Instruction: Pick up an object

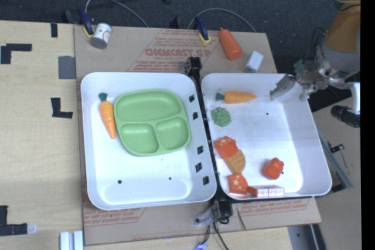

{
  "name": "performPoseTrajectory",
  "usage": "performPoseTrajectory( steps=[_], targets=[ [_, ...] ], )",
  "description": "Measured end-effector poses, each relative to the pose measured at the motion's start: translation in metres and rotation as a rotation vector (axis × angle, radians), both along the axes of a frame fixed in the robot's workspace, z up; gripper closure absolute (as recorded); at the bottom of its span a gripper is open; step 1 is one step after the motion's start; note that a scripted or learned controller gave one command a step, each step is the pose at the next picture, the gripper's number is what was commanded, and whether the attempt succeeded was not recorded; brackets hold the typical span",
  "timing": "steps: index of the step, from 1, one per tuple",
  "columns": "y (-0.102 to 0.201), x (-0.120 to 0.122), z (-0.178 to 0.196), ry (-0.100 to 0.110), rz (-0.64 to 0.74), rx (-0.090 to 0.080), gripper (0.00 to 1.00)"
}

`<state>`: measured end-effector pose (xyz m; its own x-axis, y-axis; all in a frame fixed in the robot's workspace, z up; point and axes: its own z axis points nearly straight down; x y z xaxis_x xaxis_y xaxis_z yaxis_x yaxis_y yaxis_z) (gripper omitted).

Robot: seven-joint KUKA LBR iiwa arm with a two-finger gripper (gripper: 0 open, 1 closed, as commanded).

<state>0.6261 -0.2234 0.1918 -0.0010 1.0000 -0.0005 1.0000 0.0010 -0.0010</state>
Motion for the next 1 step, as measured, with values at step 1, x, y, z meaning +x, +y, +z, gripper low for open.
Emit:
performPoseTrajectory(
  steps=[1],
  targets=[
    [0.0309, -0.074, -0.0048, 0.001, 0.0, 0.0, 0.0]
  ],
)
